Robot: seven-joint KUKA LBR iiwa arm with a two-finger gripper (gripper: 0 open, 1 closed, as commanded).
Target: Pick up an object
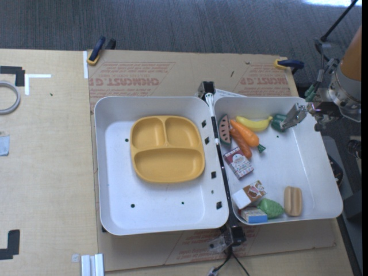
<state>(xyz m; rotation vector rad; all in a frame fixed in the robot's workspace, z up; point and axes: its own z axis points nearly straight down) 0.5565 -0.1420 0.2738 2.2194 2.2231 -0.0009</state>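
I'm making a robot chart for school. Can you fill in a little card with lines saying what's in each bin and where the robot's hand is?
left bin: white shallow bin holding a yellow plastic divided plate
right bin: white shallow bin with toy food
top of right bin: yellow toy banana, orange toy carrot, watermelon slice
bottom of right bin: tan hot dog bun, green leafy toy
gripper: over the right bin's upper right corner
jaws: too unclear to tell

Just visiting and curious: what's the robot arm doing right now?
Gripper low over right bin's far edge, beside a green toy. Nothing visibly held. Banana and carrot close by.
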